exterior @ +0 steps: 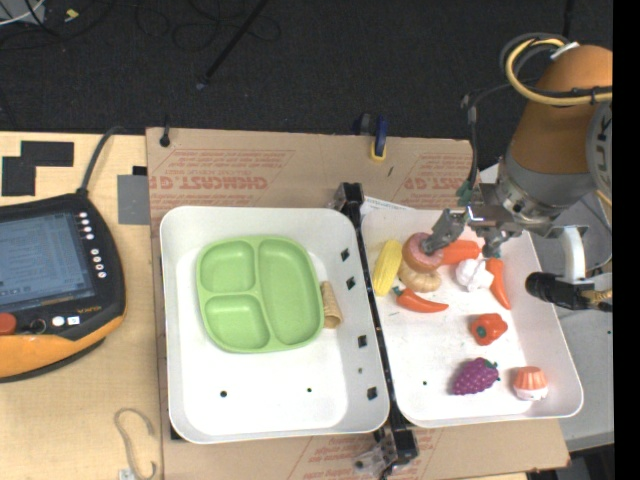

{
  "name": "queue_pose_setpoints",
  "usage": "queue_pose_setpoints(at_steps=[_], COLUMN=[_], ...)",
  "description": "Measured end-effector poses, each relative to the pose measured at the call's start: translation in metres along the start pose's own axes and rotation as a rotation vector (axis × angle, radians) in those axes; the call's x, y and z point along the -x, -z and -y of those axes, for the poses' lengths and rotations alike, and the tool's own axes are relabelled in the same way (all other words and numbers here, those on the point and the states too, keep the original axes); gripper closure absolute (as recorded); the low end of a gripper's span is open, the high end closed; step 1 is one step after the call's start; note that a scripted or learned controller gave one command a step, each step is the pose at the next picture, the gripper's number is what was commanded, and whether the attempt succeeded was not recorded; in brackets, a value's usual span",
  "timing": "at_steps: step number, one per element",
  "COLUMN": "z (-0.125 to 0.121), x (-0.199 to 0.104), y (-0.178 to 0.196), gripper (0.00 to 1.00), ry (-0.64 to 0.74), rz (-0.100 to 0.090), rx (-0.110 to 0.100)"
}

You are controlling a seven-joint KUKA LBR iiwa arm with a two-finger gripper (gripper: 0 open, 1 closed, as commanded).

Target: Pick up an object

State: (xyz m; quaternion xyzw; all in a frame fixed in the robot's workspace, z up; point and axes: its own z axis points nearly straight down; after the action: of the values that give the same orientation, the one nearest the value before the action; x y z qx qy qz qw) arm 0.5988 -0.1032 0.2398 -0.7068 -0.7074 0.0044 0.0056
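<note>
Nearest the camera, purple grapes (476, 376) and a pink-white toy (528, 382) lie at the right bin's (440, 408) near edge. Farther back, the gripper (437, 238) hangs directly over a pink doughnut (418, 256) just right of the corn (386, 266); whether it is spread or closed, I cannot tell.

I see even, fairly bright overhead light on the white bins (200, 408), soft short shadows, a dark background, and slightly soft focus throughout.
</note>
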Motion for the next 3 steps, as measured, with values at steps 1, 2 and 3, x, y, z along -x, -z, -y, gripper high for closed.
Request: queue_pose_setpoints(at_steps=[1, 2, 3], z=[-0.002, -0.006, 0.002], x=[0.000, -0.005, -0.013], y=[0.007, -0.038, -0.096], gripper=[0.00, 0.00, 0.00], ry=[0.001, 0.002, 0.002], rz=[0.002, 0.000, 0.002], rx=[0.013, 0.006, 0.008])
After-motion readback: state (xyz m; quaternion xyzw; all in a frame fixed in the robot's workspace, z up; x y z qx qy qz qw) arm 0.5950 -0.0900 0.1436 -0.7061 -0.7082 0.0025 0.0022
